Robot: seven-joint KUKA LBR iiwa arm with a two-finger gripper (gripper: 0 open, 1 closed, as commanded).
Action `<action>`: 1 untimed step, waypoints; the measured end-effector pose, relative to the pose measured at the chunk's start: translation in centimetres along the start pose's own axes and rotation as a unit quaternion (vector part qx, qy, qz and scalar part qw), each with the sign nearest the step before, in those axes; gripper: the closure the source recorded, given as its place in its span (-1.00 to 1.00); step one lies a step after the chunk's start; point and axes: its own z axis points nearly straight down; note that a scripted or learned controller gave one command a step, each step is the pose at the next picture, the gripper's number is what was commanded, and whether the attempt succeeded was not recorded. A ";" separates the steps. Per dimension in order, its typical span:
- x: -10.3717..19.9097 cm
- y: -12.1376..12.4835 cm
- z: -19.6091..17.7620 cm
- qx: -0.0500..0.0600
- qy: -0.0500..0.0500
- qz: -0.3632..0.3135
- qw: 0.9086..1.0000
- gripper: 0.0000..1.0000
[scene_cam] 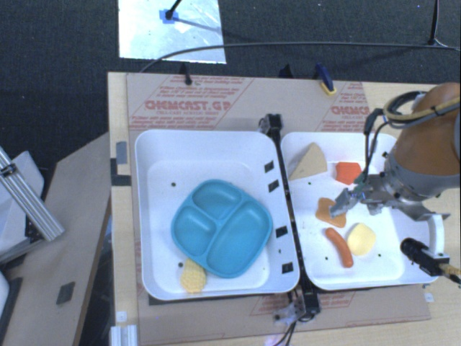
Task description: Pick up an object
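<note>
**A:** While the arm hung over the right bin (310, 262), which step would you have called it?

**B:** From the camera view, the approach. Your gripper (341, 204) sat low above the orange piece (326, 211), nothing visibly held; whether its fingers were spread or closed, I couldn't tell you.

**A:** And the next move?

**B:** You needed a straight descent there. The sausage (339, 246) and yellow piece (361, 239) lay near, the divider wall close on the left; open floor lay toward the tan wedge (310, 162).

Red "CHEMCAST GP" printed on the brown protective sheet (189, 101) behind the bins; repeated, partly hidden, at right
</note>
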 end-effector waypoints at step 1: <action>0.0 0.3 -0.6 -0.006 -0.001 -0.001 1.000 -1.00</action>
